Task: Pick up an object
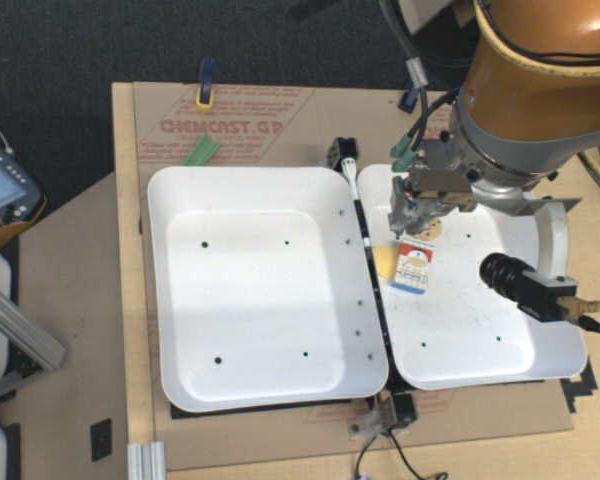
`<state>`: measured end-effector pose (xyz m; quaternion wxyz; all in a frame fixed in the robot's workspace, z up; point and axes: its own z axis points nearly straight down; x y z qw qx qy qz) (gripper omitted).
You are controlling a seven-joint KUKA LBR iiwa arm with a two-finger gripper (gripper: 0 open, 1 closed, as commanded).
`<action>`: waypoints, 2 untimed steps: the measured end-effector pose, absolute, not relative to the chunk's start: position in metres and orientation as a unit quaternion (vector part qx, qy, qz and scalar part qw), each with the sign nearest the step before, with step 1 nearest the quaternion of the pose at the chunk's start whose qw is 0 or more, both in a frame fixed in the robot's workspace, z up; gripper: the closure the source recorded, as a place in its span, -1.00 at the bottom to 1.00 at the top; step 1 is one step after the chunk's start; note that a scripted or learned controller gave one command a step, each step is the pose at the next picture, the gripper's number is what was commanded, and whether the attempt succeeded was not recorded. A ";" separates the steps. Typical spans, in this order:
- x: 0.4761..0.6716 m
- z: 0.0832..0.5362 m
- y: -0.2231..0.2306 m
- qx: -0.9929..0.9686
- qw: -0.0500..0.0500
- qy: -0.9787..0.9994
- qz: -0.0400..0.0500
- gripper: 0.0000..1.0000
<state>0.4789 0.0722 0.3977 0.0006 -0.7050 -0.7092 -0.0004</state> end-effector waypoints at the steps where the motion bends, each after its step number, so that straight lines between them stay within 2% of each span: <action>1: 0.480 0.408 0.070 -0.707 -0.001 -0.707 -0.001 1.00; 2: 0.481 0.418 0.070 -0.707 -0.002 -0.707 -0.002 1.00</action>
